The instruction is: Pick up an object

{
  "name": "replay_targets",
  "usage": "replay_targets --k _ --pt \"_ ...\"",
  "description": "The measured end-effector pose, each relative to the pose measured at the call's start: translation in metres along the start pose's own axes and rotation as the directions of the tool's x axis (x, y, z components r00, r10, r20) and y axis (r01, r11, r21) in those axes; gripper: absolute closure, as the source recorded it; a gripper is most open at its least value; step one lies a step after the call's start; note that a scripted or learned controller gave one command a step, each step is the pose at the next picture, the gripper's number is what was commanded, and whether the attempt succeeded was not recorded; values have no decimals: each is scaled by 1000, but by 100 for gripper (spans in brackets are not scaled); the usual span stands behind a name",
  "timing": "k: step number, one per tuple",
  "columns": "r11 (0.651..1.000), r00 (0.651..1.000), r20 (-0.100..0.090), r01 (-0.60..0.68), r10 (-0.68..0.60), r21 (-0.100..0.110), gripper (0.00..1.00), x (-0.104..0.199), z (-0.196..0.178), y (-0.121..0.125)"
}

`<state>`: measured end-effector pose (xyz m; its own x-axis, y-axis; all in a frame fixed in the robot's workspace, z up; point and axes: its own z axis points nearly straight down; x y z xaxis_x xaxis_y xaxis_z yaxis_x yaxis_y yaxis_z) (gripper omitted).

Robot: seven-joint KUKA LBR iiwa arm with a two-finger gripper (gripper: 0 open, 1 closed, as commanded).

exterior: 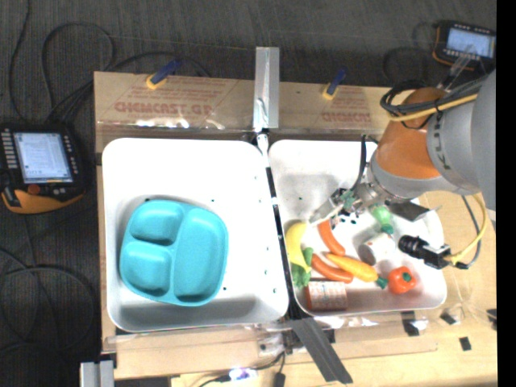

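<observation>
Jaws could not be judged open or closed; the gripper (352, 202) sat low in the right bin (310, 168), its tip lost among dark fittings, and nothing was seen held in it.

Likely targets lay just near of the tip, in the near half of that bin: an orange carrot (357, 266), a red-orange carrot (330, 236) beside it, a yellow banana (295, 238) against the left wall, a tomato (402, 280) toward the right, and a reddish can (326, 297) at the near edge. The left bin (185, 156) held a blue divided plate (173, 251).

The orange carrot's long axis ran left to right, slanting slightly nearer at its right end, which pointed toward the tomato. Which end was the tip could not be told.

Risk, in my judgement: the items were crowded and touching, so a descent might close on two at once or nudge a carrot aside. A grip along the carrot's length rather than across it would probably slip.
</observation>
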<state>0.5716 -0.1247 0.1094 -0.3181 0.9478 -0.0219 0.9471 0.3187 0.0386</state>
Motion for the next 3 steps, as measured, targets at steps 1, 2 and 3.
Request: replay_targets --k 1,2,3 --pt "999 999 -5 35 -35 1 0 -17 1 10" --pt "999 999 20 44 -43 -14 0 4 0 2" --pt "999 1000 9 -29 29 -25 0 2 0 0"
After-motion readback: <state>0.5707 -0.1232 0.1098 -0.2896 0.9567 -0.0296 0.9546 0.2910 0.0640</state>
